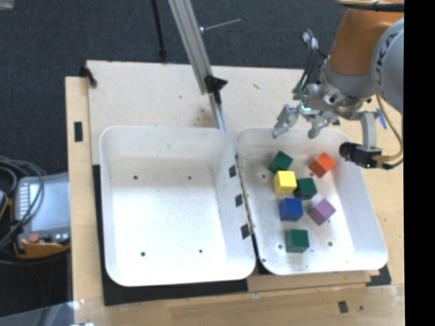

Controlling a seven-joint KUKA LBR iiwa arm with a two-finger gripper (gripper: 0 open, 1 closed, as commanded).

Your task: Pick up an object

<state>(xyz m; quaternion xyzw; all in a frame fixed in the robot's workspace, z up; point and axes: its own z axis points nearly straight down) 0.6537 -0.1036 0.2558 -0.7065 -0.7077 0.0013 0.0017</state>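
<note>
My gripper (pixel 299 127) hangs over the far edge of the right bin (pixel 363 212), fingers spread open with nothing between them. Below it in that bin lie several small cubes: a green cube (pixel 280 161) and an orange cube (pixel 323 164) nearest the fingers, then a yellow cube (pixel 285 181), a dark green cube (pixel 306 188), a blue cube (pixel 291 209), a purple cube (pixel 321 210) and another green cube (pixel 296 240) toward the front.
The left bin (pixel 115 202) sits beside the right one, sharing a middle wall. A slanted metal rail (pixel 194 46) rises from the back of the bench behind the bins. A grey device (pixel 37 212) with cables sits off the bench at the left.
</note>
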